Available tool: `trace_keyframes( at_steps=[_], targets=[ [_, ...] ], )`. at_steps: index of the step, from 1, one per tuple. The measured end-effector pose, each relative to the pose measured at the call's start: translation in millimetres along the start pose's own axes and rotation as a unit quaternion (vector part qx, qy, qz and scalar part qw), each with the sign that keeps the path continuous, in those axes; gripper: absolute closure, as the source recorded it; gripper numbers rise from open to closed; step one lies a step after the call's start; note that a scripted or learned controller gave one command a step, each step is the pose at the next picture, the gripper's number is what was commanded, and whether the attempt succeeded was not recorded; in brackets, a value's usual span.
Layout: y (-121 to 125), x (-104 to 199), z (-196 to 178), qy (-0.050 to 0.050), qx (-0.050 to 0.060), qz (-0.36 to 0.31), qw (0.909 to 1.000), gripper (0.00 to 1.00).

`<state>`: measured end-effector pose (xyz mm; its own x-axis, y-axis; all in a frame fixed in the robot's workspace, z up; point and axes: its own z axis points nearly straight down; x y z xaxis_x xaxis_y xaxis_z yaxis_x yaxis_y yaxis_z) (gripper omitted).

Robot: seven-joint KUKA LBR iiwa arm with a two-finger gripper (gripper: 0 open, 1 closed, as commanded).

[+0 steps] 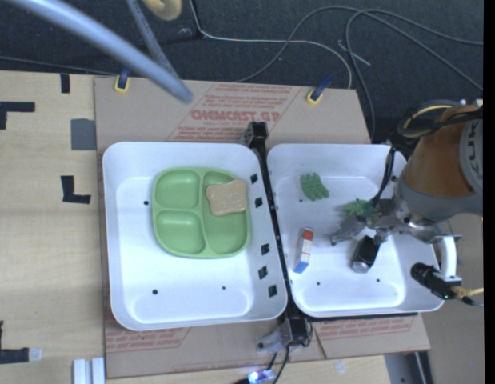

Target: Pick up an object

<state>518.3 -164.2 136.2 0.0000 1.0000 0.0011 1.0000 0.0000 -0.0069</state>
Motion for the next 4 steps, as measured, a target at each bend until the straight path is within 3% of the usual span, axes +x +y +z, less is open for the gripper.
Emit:
trace_keyframes(
  at_steps=[1,2,3,4],
  targets=[
    [6.5,-5.2,30.5,-0.007,-0.015,0.001,0.9999,0.0],
    [7.9,-4.8,20.3,-0.008,-0.017,0.001,0.9998,1.0],
    [6.0,-10.5,-23.3,-0.001,-0.004,0.0,1.0,1.0],
    [-1.5,-8.7,-67.5,-0.001,-0.004,0.0,1.0,1.0]
  ],
)
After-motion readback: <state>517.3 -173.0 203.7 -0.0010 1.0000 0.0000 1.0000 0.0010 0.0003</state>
